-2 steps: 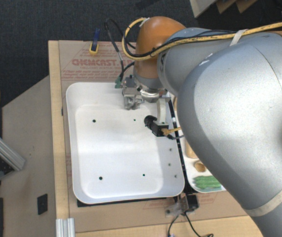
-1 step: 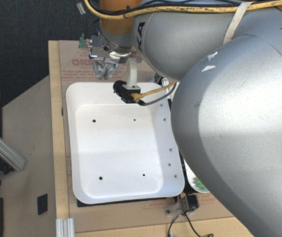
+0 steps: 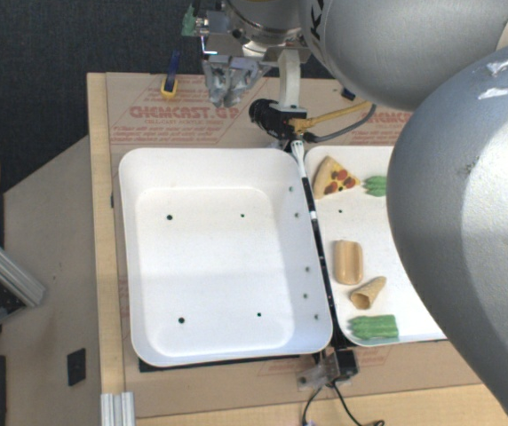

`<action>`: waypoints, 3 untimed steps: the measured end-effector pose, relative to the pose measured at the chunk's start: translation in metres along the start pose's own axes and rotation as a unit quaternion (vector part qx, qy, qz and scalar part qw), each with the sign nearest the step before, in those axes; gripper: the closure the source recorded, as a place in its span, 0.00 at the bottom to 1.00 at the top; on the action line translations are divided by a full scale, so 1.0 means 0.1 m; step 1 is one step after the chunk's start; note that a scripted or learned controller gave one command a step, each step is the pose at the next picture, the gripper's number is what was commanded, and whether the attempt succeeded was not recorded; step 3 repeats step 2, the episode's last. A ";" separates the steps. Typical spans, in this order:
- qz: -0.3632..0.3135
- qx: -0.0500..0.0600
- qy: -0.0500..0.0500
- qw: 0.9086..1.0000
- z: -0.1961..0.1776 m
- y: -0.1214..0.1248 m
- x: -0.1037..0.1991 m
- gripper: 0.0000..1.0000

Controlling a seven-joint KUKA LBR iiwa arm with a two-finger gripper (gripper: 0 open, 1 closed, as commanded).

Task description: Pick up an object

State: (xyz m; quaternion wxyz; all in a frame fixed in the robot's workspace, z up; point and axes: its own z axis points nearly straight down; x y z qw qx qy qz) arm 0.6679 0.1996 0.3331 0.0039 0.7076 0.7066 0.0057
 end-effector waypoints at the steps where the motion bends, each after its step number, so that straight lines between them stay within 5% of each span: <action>1: -0.002 0.014 -0.003 1.000 1.80 -0.08 0.25 1.00; 2: 0.000 -0.002 0.001 1.000 0.14 -0.10 0.06 1.00; 3: 0.000 -0.002 0.001 1.000 0.14 -0.10 0.06 1.00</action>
